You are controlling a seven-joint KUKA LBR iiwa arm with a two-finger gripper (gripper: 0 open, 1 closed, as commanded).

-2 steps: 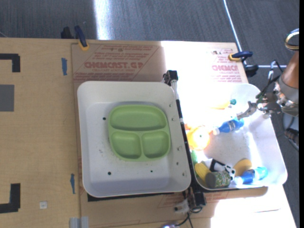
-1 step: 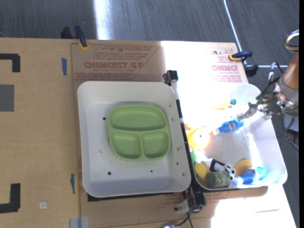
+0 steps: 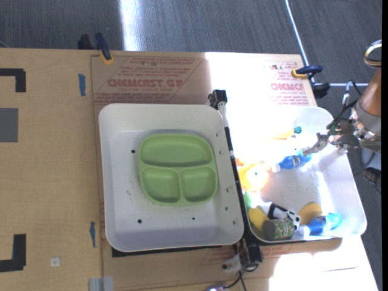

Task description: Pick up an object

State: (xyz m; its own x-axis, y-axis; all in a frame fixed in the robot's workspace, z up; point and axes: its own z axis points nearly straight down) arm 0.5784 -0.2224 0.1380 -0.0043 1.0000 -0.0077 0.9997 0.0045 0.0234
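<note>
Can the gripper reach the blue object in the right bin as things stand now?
Probably yes. The gripper hovers over the right bin, and the blue object lies uncovered just beside it with nothing between them.

One fixed camera looks down at a slant on both white bins [image 3: 115, 162].

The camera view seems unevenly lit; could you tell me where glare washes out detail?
In the camera view, sunlight blows out the right bin, its far half nearly pure white; the left bin and green tray are evenly lit; a bright streak crosses the floor.
</note>
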